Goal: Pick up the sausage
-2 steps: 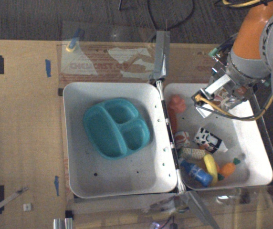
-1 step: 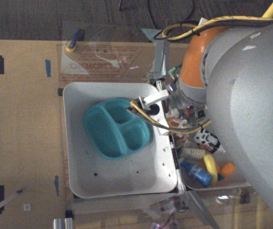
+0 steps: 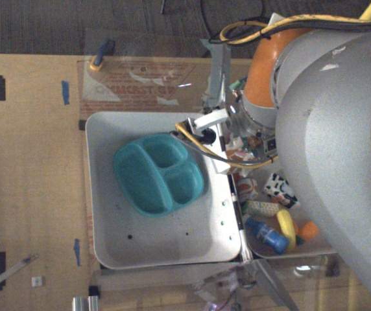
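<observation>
The arm (image 3: 328, 148) reached over the right bin (image 3: 263, 248), its wrist low above the cluttered contents. The pincer (image 3: 237, 144) sat near the divide between bins; its state could not be determined. The sausage could not be identified with certainty among the items, which included a blue bottle (image 3: 268, 235), a yellow banana-like piece (image 3: 287, 227) and an orange ball (image 3: 308, 230). The left bin (image 3: 107, 238) held a teal divided plate (image 3: 159, 173). No pickup was evident; judged status: grasp and lift remained outstanding.
</observation>
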Controlling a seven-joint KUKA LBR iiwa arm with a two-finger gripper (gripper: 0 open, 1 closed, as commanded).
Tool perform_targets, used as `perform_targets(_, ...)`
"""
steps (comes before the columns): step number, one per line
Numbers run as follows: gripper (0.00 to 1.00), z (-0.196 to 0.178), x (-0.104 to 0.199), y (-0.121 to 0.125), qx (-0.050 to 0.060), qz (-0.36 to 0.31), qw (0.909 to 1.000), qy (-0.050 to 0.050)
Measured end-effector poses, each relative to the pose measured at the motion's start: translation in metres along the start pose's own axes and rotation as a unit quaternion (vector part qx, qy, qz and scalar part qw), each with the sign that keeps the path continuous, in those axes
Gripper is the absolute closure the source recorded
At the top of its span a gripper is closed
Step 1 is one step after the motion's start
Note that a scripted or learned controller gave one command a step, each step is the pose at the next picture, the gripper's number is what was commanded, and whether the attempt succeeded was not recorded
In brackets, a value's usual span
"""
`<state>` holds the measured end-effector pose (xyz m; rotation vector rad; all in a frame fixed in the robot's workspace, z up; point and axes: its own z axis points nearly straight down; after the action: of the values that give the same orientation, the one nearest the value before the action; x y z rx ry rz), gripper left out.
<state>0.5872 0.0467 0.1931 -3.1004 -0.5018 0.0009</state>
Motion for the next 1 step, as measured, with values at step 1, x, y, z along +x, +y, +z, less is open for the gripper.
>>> perform_targets(1,1.0,-0.009,-0.0007,0.0031,0.0,0.003,1.0,-0.001)
